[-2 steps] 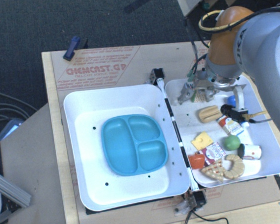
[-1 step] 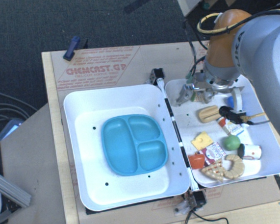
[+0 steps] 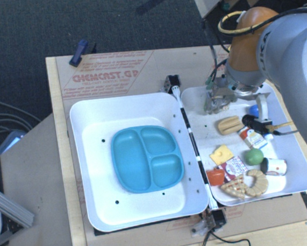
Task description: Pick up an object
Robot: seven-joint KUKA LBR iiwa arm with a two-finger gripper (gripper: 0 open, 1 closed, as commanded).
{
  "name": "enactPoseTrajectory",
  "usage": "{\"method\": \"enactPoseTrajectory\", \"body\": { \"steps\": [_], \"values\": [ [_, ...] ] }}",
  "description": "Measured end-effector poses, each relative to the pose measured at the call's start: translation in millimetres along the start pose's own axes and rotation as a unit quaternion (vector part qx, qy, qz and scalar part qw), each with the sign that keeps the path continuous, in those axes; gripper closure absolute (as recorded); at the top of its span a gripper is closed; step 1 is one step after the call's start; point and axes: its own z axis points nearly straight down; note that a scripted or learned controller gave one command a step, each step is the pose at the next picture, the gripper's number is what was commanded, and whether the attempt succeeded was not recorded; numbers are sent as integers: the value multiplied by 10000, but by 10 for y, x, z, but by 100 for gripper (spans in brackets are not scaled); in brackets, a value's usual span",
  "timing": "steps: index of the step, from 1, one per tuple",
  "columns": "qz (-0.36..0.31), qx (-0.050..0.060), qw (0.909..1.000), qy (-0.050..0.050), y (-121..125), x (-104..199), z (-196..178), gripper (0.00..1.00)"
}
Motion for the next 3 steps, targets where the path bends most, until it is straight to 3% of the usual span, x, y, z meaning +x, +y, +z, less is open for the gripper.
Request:
{"method": "enactPoseTrajectory", "body": {
  "steps": [1,2,3],
  "values": [
    [0,1,10000,0,-1,1,2,0],
    [-2,-9,10000,12,4,6,103,0],
    [0,1,10000,-1,0,-5,0,100]
  ]
}}
